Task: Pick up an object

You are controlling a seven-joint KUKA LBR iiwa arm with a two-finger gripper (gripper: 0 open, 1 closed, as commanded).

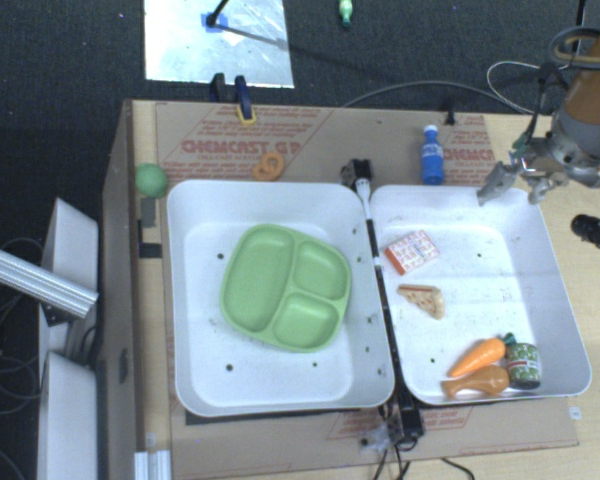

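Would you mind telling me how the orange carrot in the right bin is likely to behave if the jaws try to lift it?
The carrot looks rounded and tapered, so it may roll or slip out of a pinch. It appears to be a glossy toy, probably light and stiff. It lies against the small can and another orange piece, which could shift too.

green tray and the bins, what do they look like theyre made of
Green tray: probably molded plastic, matte, one even pale green with rounded compartment ridges. Left bin and right bin: likely thin formed plastic, white, with a slight sheen and soft rounded rims.
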